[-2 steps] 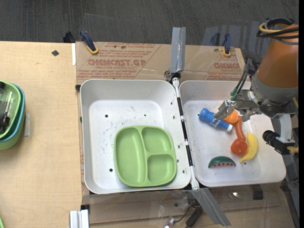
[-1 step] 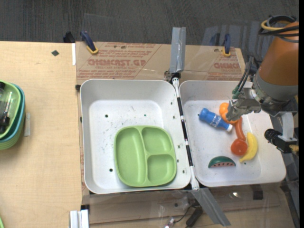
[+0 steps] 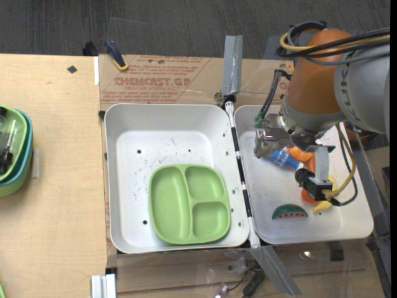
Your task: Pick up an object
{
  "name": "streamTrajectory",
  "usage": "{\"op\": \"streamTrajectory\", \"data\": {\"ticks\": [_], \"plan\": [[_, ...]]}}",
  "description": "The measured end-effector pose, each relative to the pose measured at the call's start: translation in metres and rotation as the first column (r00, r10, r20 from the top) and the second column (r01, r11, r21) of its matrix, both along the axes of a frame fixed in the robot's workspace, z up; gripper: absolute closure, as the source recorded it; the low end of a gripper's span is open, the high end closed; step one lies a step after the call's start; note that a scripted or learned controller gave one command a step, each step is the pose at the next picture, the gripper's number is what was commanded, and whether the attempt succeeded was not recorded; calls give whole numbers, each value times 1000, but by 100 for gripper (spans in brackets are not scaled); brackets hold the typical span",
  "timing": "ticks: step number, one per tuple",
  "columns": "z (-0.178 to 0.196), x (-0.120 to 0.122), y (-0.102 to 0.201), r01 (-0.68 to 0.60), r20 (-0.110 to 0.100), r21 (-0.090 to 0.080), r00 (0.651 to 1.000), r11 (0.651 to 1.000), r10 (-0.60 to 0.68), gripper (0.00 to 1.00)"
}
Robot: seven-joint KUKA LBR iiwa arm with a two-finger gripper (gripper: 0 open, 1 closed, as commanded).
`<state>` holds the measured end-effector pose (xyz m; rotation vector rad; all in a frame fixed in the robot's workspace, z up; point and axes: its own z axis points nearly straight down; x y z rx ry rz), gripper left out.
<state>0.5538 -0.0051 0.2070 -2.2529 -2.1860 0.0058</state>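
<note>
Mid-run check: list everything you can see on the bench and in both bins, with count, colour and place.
left bin: 1, white, bench centre
divided plate: 1, green, in the left bin, near front
right bin: 1, white, beside the left bin
watermelon slice toy: 1, red and green, right bin front
blue object: 1, blue, right bin, under the wrist
orange object: 1, orange, touching the blue object
stacked containers: green and teal, count unclear, left edge
clamp: 1, blue and yellow, behind the bins
arm: 1, grey with orange band, over the right bin
gripper: 1, metal, low in the right bin
</note>
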Motion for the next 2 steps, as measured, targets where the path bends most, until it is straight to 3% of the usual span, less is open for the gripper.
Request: {"op": "streamTrajectory", "data": {"ticks": [1,2], "plan": [[82,61,69,270,2,-3,963,963,-270,100],[100,70,145,43,3,-2,999,999,-43,100]]}}
